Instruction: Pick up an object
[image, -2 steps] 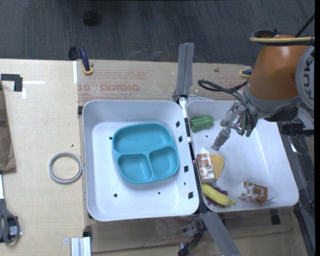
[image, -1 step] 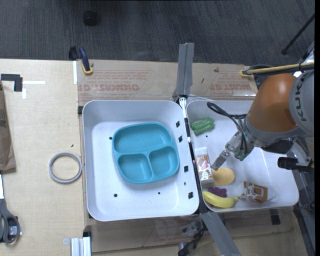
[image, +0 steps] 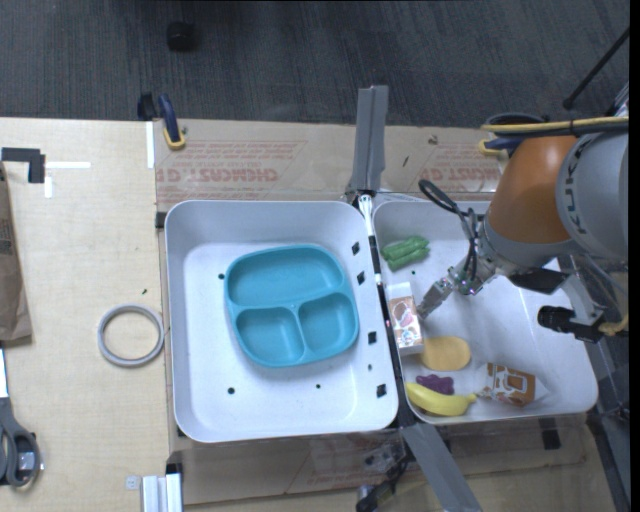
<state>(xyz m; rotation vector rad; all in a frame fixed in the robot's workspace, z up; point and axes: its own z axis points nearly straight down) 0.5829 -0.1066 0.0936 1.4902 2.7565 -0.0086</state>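
Right bin (image: 560, 330): carton (image: 404, 318) beside tool (image: 437, 296)

We couldn't tell if the gripper (image: 436, 297) fingers were open or shut, too small & dark beside the small carton (image: 404, 318). Arm (image: 590, 190) hid that bin's (image: 560, 400) far right corner; frame edge cut the arm off.

A dark grey carpeted floor (image: 300, 50) runs along the top, behind the pale wooden counter (image: 80, 260). A flattened cardboard sheet (image: 260, 160) lies on the counter under the two white bins (image: 190, 330). A roll of tape (image: 131, 334) rests on the bare wood at left, scissors (image: 18, 450) near the lower-left corner. The light is even.
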